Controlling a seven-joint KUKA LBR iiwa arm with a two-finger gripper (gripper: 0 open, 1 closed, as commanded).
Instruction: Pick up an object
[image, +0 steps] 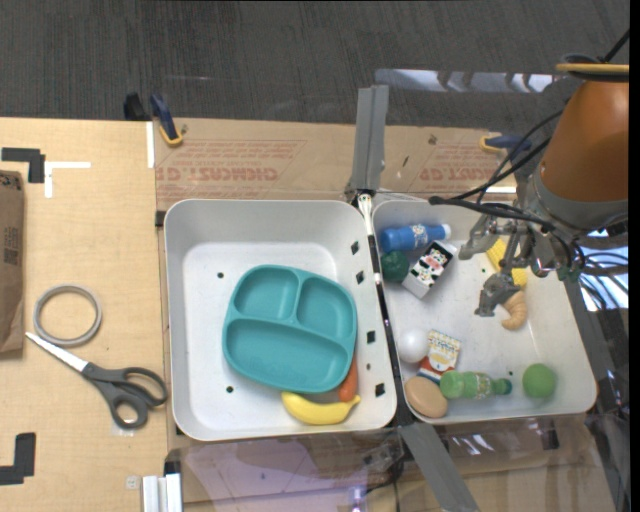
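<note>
Roughly, two white bins sat side by side: left bin (190, 300) held a teal divided plate (290, 328) w/ a banana (318, 408) tucked under its edge. Right bin (570, 350) held the pickable clutter. Arm (590, 140) hung over it, gripper (505, 275) low, prob. lining up on the tan piece (515, 312) just beside it. Grip state: couldn't tell, nothing visibly held. Green ball (539, 380) and egg (426, 398) lay nearer the front wall.

Tan peanut-shaped toy (514, 312), right bin (575, 395)
</note>
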